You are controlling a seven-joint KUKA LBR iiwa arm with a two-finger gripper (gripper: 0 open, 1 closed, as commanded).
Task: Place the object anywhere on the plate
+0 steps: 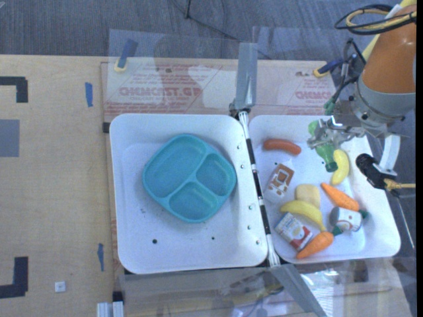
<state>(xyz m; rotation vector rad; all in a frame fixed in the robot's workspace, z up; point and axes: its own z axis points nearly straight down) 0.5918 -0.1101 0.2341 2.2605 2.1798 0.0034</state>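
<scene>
Over in the left bin (132, 243) sits one blue plate (190, 177), three compartments, nothing on it, tilted a little on the white floor. Across the divider, the right bin (383, 243) is crowded: one sausage (281, 146) up near the top, one small brown-and-white carton (279, 180) just below it, then two bananas, the lower banana (303, 210) lying beside a pale yellow block (307, 193) and the upper banana (340, 166) standing nearly upright further right. Two carrots as well: the near carrot (315, 244) at the front rim, touching a red-and-white carton (293, 230), and the far carrot (340, 196) slanting above a small grey-and-white piece (346, 219). The gripper (325, 136) hangs over the bin's top right, with a green object (326, 154) directly under its fingers; whether they grip it, I cannot tell.
</scene>
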